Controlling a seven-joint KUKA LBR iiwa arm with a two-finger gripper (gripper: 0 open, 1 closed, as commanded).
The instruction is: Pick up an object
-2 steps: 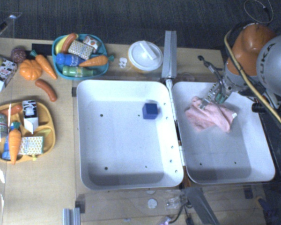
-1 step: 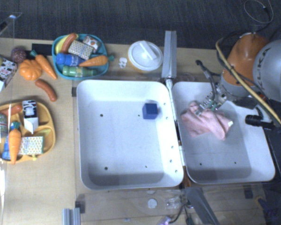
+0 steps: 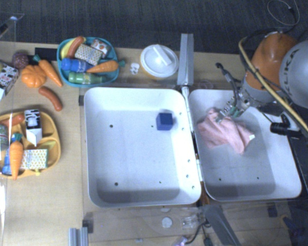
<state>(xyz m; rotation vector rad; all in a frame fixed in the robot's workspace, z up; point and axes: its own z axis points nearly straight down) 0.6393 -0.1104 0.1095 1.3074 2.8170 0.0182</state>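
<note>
The two bins [image 3: 136, 188] are looking like smooth white plastic with a slight sheen. A pink cloth [image 3: 223, 132] is lying soft and crumpled, matt. The blue block [image 3: 165, 121] is showing a matt face. The bench [image 3: 66, 188] is looking like pale wood.

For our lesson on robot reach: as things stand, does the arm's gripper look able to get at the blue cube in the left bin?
Probably yes. The blue cube sits alone on the left bin's floor, nothing over it. The gripper is at the pink cloth in the right bin, with only a low divider between.
</note>
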